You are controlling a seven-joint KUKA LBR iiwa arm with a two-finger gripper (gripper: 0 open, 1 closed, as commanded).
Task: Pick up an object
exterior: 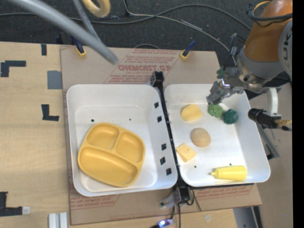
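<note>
The cardboard sheet at the bottom edge of the view lies nearest, spread under both bins and running up past them, with red print at its far end and 2 small clamps, one on each far corner. On it sit 2 shallow white bins side by side. The left bin holds a yellow divided plate with 3 compartments, lying toward its near left part. The right bin holds 6 small things: a yellow bottle lying on its side near the front rim, a round tan ball near the middle, a pale yellow lump behind it toward the divider, a yellow cheese wedge close to the divider, a dark green piece toward the right, and a light green broccoli-like piece just beside it. The grey arm with its orange band comes in from the upper right, and the gripper hangs over the far part of the right bin, its tip right above the light green piece. How far apart its tips stand cannot be told from this angle, and nothing can be seen held between them.
</note>
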